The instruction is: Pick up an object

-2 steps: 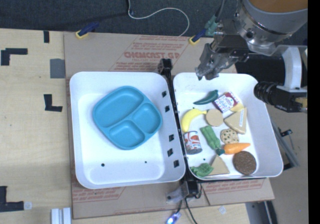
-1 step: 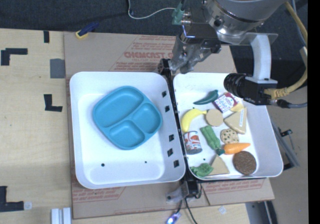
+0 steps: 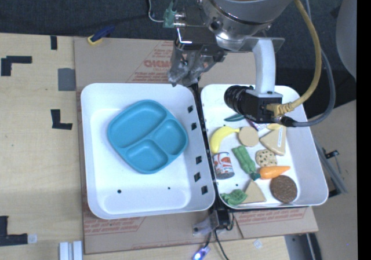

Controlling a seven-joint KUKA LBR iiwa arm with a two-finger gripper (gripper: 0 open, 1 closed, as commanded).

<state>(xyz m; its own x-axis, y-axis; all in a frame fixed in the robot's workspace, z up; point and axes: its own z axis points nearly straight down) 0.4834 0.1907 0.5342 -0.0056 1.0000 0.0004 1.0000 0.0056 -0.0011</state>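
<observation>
From the camera view, the gripper (image 3: 184,73) is seen raised above the far end of the divider between the two bins, with nothing held; an approach step is judged. The toy food, such as the banana (image 3: 222,136), lies in the right bin (image 3: 307,137), beside the divider. A descent over one piece is called for. Whether the jaws are apart cannot be told: they are blurred.
</observation>
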